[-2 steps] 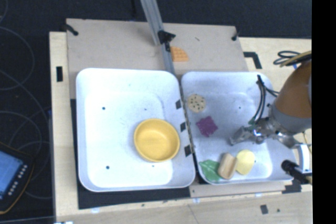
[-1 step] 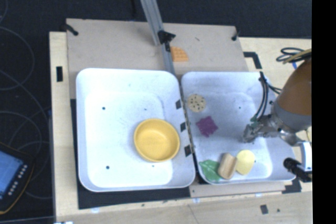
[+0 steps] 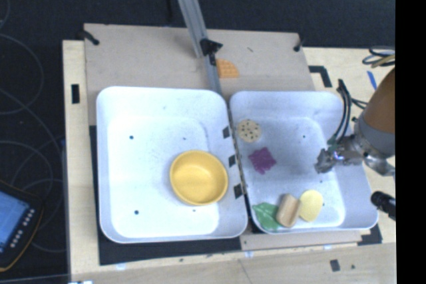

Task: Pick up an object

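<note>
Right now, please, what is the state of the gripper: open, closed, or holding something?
Gripper: it cannot be told whether it is open or closed; it is over the right bin, and nothing is seen between its fingers.

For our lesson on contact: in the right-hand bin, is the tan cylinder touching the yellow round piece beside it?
Touching. In the camera view the tan cylinder and the yellow round piece meet with no white bin floor between them.

yellow bowl [image 3: 198,177] blocking left bin [image 3: 120,110] middle
</note>
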Tool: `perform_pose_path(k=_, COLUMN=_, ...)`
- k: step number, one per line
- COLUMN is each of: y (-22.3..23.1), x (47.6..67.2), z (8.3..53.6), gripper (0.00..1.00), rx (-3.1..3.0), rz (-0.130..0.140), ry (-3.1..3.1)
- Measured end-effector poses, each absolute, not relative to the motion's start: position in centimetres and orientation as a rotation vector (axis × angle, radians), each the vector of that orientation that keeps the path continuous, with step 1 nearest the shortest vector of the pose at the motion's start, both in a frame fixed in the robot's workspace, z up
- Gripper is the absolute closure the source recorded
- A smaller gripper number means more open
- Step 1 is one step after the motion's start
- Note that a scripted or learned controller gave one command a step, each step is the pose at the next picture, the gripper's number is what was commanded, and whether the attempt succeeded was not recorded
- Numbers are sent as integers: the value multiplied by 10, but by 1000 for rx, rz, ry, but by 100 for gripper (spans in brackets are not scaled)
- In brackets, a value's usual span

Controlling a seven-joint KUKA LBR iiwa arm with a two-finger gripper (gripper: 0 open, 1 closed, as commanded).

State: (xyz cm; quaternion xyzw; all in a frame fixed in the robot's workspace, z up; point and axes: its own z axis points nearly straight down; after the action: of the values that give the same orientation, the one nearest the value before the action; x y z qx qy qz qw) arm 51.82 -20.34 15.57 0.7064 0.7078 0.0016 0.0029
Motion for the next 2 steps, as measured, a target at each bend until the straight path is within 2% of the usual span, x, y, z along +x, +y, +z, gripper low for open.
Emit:
perform_pose_path(k=1, y=-205, x=520, z=210, gripper=100, rx=2212, rz=6, ry=2220)
perform_pose_path(k=2, y=-146, x=530, z=218, gripper=100, rx=2210, rz=6, ry=2230)
